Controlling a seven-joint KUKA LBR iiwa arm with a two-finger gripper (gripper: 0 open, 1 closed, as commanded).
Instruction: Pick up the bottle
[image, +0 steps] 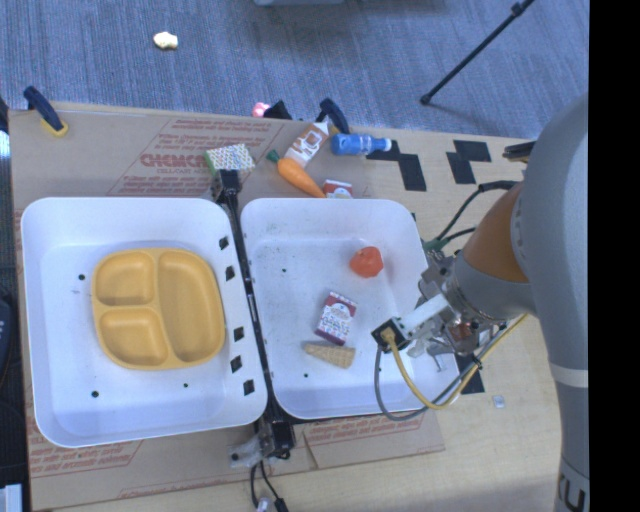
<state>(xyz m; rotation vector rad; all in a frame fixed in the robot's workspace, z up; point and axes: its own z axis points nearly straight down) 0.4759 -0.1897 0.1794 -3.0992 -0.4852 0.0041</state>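
A blue bottle (358, 144) lies on its side on the cardboard behind the right bin (300, 395). Beside it lies a smaller bottle with a brown and white label (308, 143). My gripper (432, 335) hangs over the right rim of the right bin, far from both bottles. Nothing shows in its grasp. The grey arm with its orange band comes in from the right, and a yellow cable loops below the wrist.
The right bin holds a red round item (366, 262), a small purple box (336, 317) and a tan wedge (330, 354). A yellow divided plate (157, 306) lies in the left bin (50, 400). A carrot (299, 177) and a green patterned packet (230, 157) lie behind the bins.
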